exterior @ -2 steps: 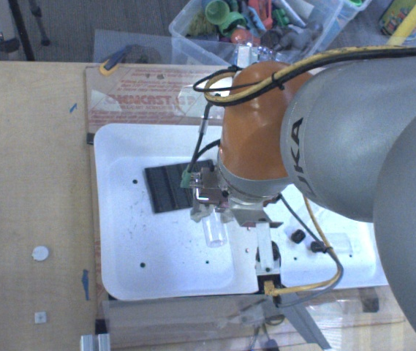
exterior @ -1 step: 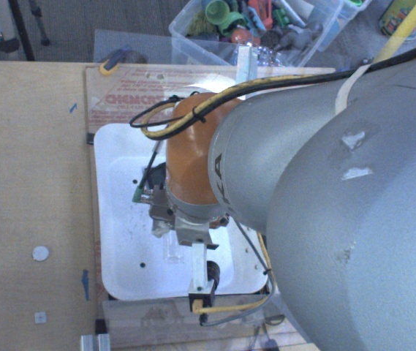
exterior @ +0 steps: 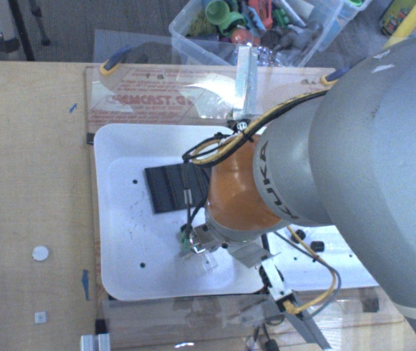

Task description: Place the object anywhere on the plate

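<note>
arm (exterior: 354, 167): over white bin (exterior: 120, 196), reaching from right
gripper (exterior: 197, 248): low over bin floor; open or closed, cannot tell
dark ribbed slab (exterior: 169, 187): flat in bin, just beside wrist

You are looking at a robotics lab. A big grey KUKA arm (exterior: 368, 152) with an orange band is reaching over a shallow white bin (exterior: 116, 196) sitting on a plywood bench (exterior: 25, 159). Behind the bench, a clear plastic tub (exterior: 266, 17) is holding bright toy objects, and loose yellow and black cables (exterior: 317, 287) are trailing from the wrist.
</note>
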Robot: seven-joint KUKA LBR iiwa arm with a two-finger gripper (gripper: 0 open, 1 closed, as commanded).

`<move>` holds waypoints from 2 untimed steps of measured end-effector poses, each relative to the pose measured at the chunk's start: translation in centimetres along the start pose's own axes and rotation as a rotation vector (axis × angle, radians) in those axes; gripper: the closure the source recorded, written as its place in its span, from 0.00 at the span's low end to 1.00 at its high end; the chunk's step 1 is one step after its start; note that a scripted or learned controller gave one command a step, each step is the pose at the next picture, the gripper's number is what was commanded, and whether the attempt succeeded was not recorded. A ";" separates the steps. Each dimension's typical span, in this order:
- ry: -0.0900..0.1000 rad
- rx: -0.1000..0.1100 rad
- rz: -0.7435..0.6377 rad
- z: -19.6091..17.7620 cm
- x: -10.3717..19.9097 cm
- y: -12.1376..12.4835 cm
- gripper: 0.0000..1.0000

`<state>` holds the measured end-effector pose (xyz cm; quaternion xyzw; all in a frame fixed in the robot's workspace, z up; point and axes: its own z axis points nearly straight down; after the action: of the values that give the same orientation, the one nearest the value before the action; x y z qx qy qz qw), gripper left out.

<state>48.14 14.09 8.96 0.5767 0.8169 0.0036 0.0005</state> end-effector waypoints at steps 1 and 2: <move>0.000 -0.001 0.002 -0.9 0.0 0.0 1.00; -0.004 -0.005 -0.544 -0.1 -0.2 0.2 1.00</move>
<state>48.36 13.97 9.02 0.3361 0.9418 0.0041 0.0047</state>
